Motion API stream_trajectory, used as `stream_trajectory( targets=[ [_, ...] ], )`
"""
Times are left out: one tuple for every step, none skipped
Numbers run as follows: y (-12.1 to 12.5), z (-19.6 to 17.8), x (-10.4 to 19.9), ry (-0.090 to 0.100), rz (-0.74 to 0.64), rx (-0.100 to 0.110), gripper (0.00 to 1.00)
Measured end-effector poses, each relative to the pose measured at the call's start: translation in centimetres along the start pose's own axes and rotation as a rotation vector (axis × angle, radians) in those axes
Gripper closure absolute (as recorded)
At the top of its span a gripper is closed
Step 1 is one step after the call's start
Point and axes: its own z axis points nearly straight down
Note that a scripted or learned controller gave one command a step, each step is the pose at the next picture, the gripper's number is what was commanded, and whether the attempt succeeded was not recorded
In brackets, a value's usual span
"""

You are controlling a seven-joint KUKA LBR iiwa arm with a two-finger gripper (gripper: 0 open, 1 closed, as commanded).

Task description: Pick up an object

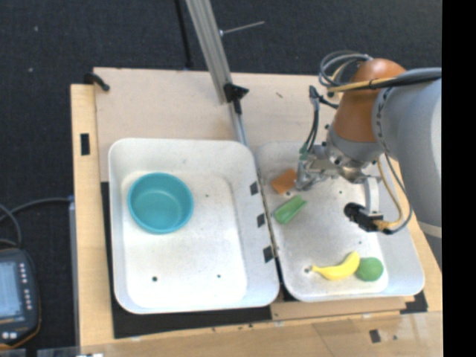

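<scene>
Right now your camera view looks down on two white bins. Your left bin (223, 274) holds a teal bowl (161, 202), upright near its left wall. Your right bin (401, 262) holds an orange block (283, 181) near its far-left corner, a green block (289, 210) just beside it, and a yellow banana (336, 267) touching a green ball (370, 269) at the near edge. Your gripper (306, 178) hangs just beside the orange block; whether it is clenched or released, you cannot tell.

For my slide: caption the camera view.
Gripper low in right bin by orange piece; bowl in left bin.
</scene>
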Motion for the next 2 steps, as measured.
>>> stream_trajectory(
  targets=[
    [1.2, -5.4, 0.2, 0.001, -0.011, 0.000, 1.00],
    [0.7, -11.6, -0.4, 0.000, -0.008, 0.000, 1.00]
  ],
)
